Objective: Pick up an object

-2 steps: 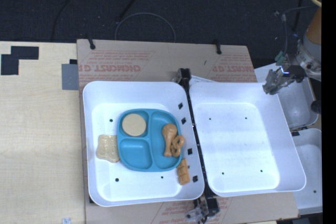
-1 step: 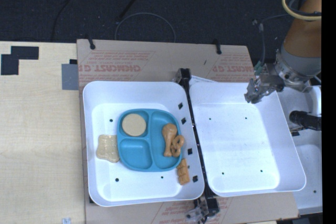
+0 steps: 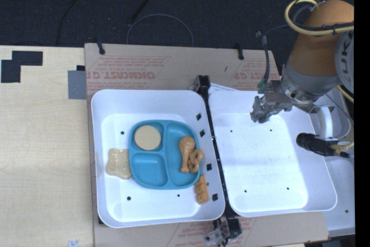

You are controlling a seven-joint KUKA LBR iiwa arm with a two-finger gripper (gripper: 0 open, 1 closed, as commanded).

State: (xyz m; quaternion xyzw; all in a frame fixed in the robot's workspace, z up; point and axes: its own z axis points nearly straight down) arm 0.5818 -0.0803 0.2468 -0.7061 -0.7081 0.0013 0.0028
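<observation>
Although every candidate lay in the left bin [image 3: 104, 118], around the blue plate [image 3: 162, 154], the end effector [image 3: 261, 110] hung over the right bin [image 3: 324, 196], well apart from that plate; whether its fingers were spread I could not tell. Pretzel [image 3: 190, 154] on the plate looked easiest.

Blue tray [image 3: 151, 173]; tan food pieces [image 3: 189, 153]; white bins [image 3: 110, 205].

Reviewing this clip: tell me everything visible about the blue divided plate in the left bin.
The blue plate looks like smooth plastic, rounded-square, with three compartments. It lies flat in the left bin. A round tan disc sits in its upper-left compartment, and a tan twisted piece in the right one. A pale flat piece rests against its left edge, and a small brown piece lies by its lower-right corner.
</observation>
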